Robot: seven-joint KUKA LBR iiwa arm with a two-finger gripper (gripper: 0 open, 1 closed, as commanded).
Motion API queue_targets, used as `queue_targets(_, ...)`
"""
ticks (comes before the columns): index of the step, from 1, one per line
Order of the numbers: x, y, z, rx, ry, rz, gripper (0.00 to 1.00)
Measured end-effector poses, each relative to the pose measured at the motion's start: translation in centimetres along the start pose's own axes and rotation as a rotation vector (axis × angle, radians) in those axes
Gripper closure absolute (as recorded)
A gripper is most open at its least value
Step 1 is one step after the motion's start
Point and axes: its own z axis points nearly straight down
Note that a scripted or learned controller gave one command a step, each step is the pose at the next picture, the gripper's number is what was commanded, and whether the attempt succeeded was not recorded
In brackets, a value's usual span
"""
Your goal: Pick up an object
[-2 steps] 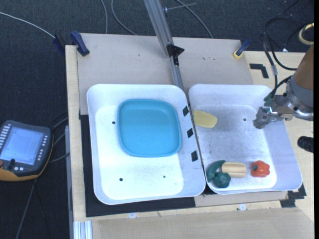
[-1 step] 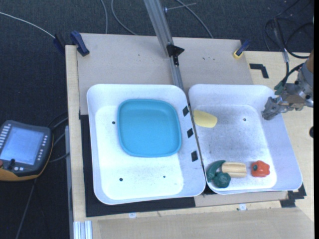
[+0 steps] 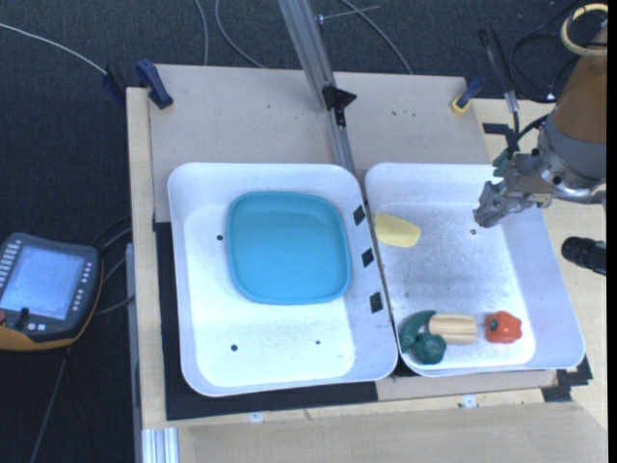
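- The gripper hovers over the right bin; a yellow piece lies left of it, apart.
- A red pepper, tan block and green item line the near wall (left bin holds a blue plate).

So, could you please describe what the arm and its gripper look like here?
The arm is grey with a broad orange-brown band above the wrist. Black cables run along it at the bin's far right corner. The gripper is a compact grey metal block, blurred at this size, with no readable markings.
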Motion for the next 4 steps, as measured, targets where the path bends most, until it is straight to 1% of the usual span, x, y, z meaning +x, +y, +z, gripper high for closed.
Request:
queue_targets(1,6.1,0.4,0.7,0.001,0.001,-0.001,1.0)
queue_targets(3,16.1,-1.4,2.5,0.002,0.001,-0.001,1.0)
queue_targets(4,22.2,-1.2,2.9,0.002,0.001,-0.002,1.0)
